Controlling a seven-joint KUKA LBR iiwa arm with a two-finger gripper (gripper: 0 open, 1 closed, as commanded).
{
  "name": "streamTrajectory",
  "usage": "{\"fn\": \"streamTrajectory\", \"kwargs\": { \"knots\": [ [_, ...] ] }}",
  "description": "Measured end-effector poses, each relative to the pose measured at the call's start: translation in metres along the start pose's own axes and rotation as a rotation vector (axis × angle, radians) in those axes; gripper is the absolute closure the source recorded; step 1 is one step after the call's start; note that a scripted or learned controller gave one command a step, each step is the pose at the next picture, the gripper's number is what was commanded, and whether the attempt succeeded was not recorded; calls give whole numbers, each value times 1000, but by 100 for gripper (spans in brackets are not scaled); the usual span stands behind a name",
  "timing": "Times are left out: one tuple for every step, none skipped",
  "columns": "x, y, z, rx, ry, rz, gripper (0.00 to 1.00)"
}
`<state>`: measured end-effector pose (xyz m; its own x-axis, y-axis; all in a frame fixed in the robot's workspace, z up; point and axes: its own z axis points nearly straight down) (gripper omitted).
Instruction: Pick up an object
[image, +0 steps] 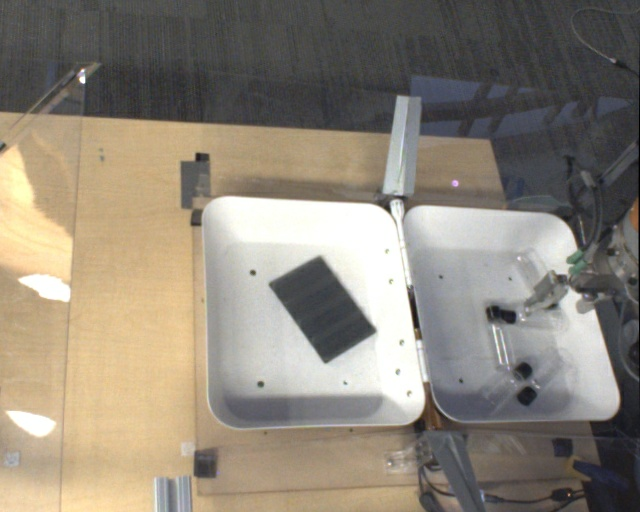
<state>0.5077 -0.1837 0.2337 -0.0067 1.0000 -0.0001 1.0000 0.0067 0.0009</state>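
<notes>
Well, worktop (120, 300): pale wood, carrying two shallow white bins side by side, with bright glare patches on its left part.
Left bin (225, 300): the bigger-looking tray, holding one dark item near its middle.
Right bin (450, 250): touching the left bin along the shared edge, holding the clear pieces and the end of the arm.
Metal post (403, 145): a grey upright bar behind the seam between the two bins.
Dark slab (322, 308): a flat, dark grey rectangle lying turned at an angle on the left bin's floor, well apart from the walls.
Arm (610, 262): coming in from the right edge over the right bin's right rim, with cables just above it.
Tool (545, 292): low over the right bin near its right side; whether its fingers are wide or closed I cannot tell, the metal blurs into the white.
Clear tube (498, 345): possibly a plastic tube, lying in the right bin below a small black cap (495, 314).
Black bits (524, 384): small dark pieces near the right bin's front wall, just beside the tube's lower end.
</notes>
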Motion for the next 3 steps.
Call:
{"fn": "streamTrajectory", "kwargs": {
  "knots": [
    [58, 34, 109, 2, 1, 62, 0],
    [62, 119, 98, -1, 0, 47, 0],
    [102, 26, 107, 0, 1, 6, 0]
  ]
}}
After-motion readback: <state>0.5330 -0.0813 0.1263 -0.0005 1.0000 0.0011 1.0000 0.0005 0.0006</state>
